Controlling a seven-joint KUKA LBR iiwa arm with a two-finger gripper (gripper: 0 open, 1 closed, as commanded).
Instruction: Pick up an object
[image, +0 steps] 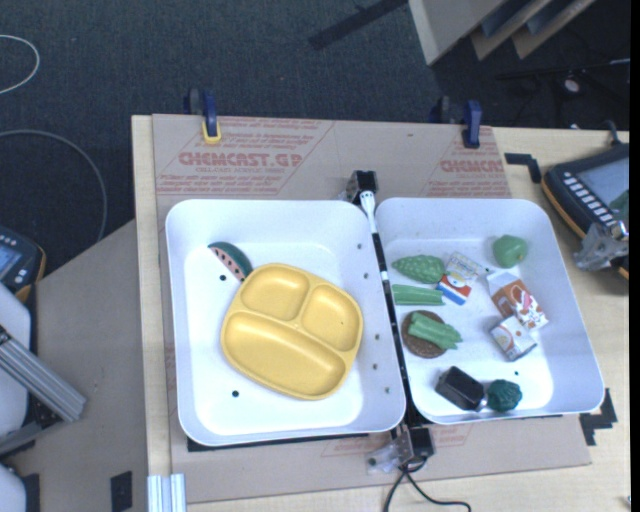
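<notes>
A pale wooden bench (90, 330) stands over dark carpet (150, 50) and carries two shallow white plastic bins. Nearest in the right bin (570, 340) lie one black block (460, 387) and a green broccoli toy (503, 396); farther back sit four more green toys and three small cartons. The left bin (190, 300) holds one glossy yellow divided tray (290, 328) with a watermelon slice (231, 261) behind it. Whether the gripper is open or closed cannot be told.
</notes>
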